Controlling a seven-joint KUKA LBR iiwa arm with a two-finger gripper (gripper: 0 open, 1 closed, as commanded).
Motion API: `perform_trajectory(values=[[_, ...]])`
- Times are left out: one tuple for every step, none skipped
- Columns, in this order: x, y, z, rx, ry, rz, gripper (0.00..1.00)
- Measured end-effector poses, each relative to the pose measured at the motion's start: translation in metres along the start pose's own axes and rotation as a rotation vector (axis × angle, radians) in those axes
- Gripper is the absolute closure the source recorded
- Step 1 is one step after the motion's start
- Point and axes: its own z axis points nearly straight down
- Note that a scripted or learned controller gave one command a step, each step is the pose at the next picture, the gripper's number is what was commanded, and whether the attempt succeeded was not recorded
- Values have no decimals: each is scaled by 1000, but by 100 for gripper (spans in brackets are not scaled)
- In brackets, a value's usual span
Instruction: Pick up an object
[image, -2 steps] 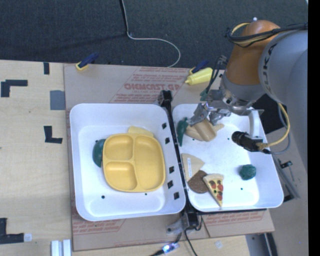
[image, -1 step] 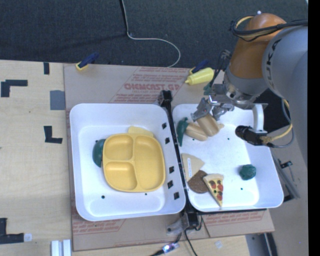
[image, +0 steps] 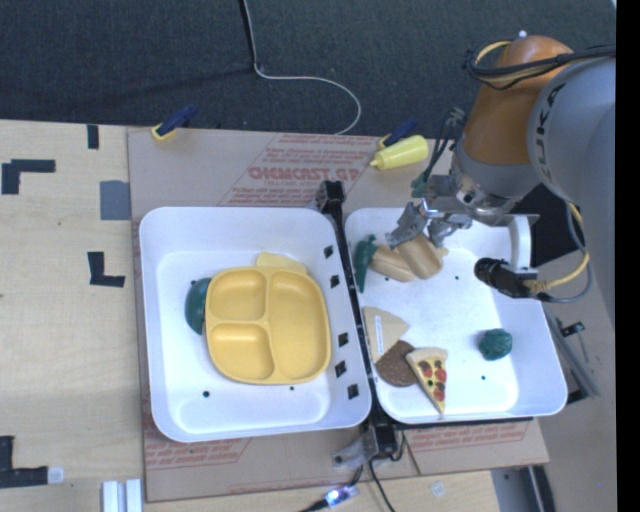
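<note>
My gripper (image: 424, 226) hangs over the far left part of the right bin (image: 520, 400), right above a tan bread-like piece (image: 408, 262) and touching or nearly touching its top. A dark green item (image: 362, 262) lies against that piece's left side. Nearer the front of this bin lie a cream wedge (image: 386, 327), a brown round piece (image: 396, 366) and a pizza slice (image: 431, 376). A green lump (image: 494, 344) sits at the right.
The left bin (image: 170, 400) holds a yellow divided plate (image: 268, 326), with a dark green thing (image: 196, 304) tucked under its left edge and a pale yellow piece (image: 281, 263) behind it. A yellow clamp (image: 400, 153) sits beyond the right bin. The arm (image: 520, 110) looms over the far right.
</note>
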Motion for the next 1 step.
perform_trajectory(values=[[9, 11, -4, -2, 1, -1, 100]])
